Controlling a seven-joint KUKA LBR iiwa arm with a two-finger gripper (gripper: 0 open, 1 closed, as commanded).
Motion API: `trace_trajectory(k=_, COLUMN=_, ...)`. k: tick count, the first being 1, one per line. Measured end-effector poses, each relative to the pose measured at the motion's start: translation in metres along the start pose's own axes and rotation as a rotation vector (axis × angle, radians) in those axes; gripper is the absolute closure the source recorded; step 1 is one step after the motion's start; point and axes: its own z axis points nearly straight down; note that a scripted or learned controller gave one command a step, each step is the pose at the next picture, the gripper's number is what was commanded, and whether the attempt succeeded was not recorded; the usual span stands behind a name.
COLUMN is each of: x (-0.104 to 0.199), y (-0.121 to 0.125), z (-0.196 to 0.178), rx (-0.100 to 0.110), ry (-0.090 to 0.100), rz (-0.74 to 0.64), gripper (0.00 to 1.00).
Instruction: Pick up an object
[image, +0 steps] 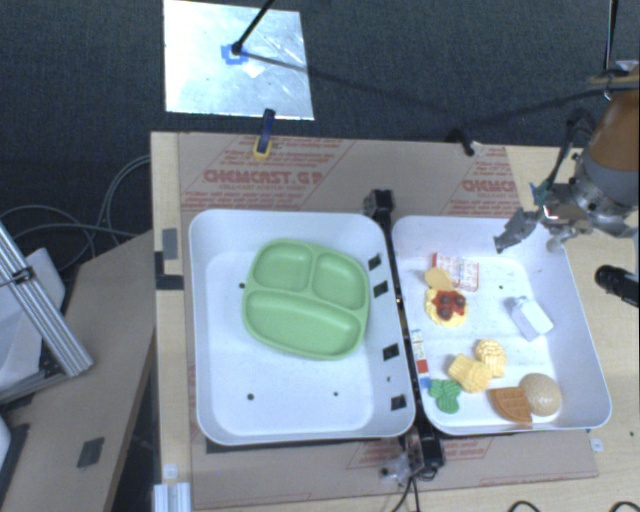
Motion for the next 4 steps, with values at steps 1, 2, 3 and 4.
trace_trajectory(k=1, x=-0.007, y=0.007, z=0.05, rx=0.0, ry=0.0, rz=0.0, gripper=0.0)
trace_trajectory(k=2, x=-0.009, y=-0.001, z=0.095, rx=0.001, ry=0.0, rz=0.0, gripper=0.0)
trace_trajectory(k=3, x=-0.008, y=0.002, z=0.133, rx=-0.004, ry=0.002, rz=0.0, gripper=0.0)
trace_trajectory(k=4, x=-0.008, y=0.005, z=0.118, rx=-0.015, ry=0.001, rz=-0.001, gripper=1.0)
